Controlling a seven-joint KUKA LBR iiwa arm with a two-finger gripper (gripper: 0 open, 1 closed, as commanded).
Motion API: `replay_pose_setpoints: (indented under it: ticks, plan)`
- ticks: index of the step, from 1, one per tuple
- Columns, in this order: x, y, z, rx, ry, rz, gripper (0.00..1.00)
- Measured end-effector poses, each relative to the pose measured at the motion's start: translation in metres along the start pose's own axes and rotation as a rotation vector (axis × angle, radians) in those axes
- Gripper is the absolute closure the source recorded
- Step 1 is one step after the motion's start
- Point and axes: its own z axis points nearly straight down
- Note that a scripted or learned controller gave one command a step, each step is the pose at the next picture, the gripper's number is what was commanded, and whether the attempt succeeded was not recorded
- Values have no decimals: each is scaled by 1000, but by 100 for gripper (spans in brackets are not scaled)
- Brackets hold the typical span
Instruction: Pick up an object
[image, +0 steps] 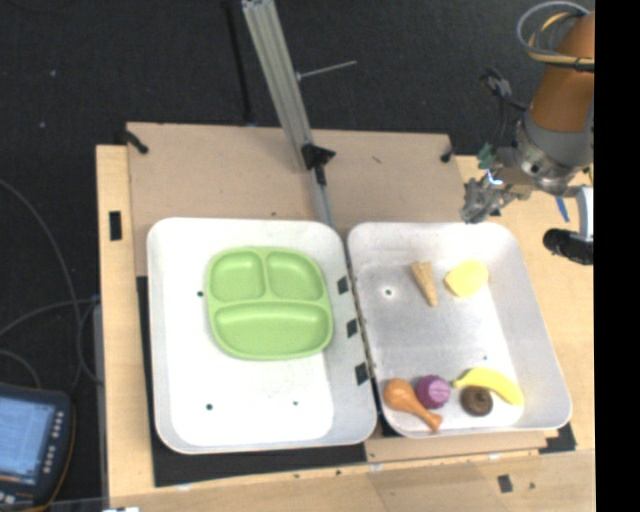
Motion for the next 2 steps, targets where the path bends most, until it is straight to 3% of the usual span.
replay_pose_setpoints:
  ticks: [1, 2]
  plan:
    - [-2, 2, -56, -1, 0, -1, 100]
    - [45, -18, -59, 6, 2, 0, 100]
